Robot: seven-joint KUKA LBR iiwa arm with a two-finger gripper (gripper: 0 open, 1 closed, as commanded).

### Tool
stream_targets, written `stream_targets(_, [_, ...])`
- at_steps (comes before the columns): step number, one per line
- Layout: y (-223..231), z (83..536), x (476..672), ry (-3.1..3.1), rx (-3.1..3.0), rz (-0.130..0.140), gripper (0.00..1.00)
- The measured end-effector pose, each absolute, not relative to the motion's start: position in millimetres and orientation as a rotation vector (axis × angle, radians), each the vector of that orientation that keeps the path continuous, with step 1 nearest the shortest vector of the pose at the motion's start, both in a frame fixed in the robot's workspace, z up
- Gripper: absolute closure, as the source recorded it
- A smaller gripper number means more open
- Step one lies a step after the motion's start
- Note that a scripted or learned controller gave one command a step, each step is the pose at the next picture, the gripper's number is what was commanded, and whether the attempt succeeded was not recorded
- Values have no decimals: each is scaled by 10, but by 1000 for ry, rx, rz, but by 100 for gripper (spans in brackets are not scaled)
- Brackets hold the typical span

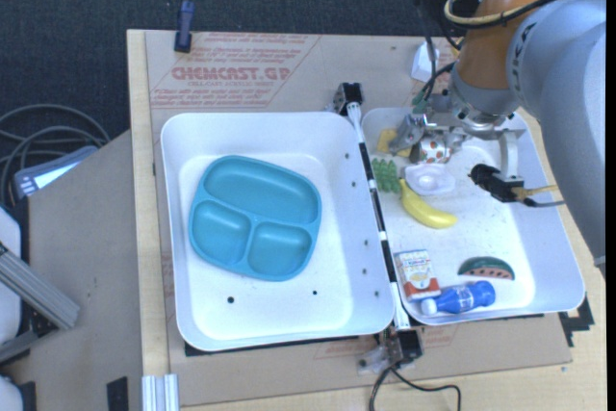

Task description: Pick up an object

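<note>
right bin [556,255] crowded by banana [427,210], carton [416,272], bottle [459,297], open floor mid-right

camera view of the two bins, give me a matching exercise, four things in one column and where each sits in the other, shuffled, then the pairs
Things:
1. blue divided plate
2. banana
3. watermelon slice
4. blue bottle

Places:
A. right bin, along the near rim
B. left bin, middle
C. right bin, beside the divider, near the middle
D. right bin, toward the near right side, just above the bottle

Pairs: 1-B, 2-C, 3-D, 4-A
</note>
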State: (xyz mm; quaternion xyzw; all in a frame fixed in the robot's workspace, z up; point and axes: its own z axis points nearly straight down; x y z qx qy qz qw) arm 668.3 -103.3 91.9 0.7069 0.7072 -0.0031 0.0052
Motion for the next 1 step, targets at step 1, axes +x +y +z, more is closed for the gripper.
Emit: stream_targets(1, [-1051,1004,6657,2220,2220,-26,100])
